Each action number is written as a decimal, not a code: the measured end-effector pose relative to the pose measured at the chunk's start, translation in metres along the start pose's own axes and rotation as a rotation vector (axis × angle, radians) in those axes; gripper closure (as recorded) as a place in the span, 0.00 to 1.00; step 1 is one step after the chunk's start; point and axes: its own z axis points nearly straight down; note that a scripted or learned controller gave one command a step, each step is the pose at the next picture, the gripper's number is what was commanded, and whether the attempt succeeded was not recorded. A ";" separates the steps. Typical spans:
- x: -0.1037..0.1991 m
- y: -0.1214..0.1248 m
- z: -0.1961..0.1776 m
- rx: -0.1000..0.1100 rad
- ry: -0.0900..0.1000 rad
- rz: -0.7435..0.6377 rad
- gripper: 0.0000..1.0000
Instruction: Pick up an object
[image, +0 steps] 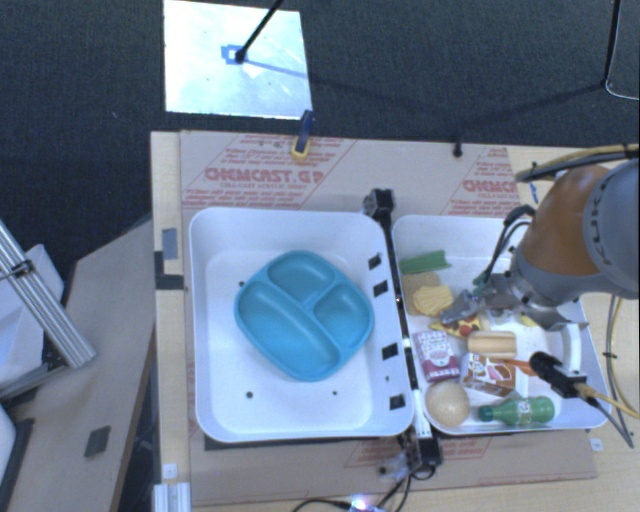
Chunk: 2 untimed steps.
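A bench topped with brown printed cardboard (420, 170) is sitting on dark carpet, and two shallow white bins are lying side by side on it. The left white bin (215, 400) is holding a light blue plastic plate with three compartments (303, 313), tilted a little off square.

I am reaching in from the right, my grey arm with its orange band (565, 225) hanging over the right white bin (460, 228). My pincer (470, 308) is pointing down and left into the middle of that bin's clutter. I cannot tell how far apart its tips are, nor whether anything is caught in it; the end is blending into small red and yellow pieces under it.

Around it the objects are crowding together: a flat green piece (424, 263) near the far wall, a ridged yellow chip-like piece (432, 298) just beside my pincer on its left, a tan bread-roll shape (492, 344) just below it, a small red and white carton (437, 356), a brown and white printed box (490, 374), a pale round egg-like ball (447, 403), and a green plastic bottle lying on its side (517, 410) along the near wall.
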 end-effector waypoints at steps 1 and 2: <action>0.000 0.003 -0.013 -0.011 -0.002 0.000 1.00; 0.007 0.005 -0.058 0.000 -0.001 -0.004 1.00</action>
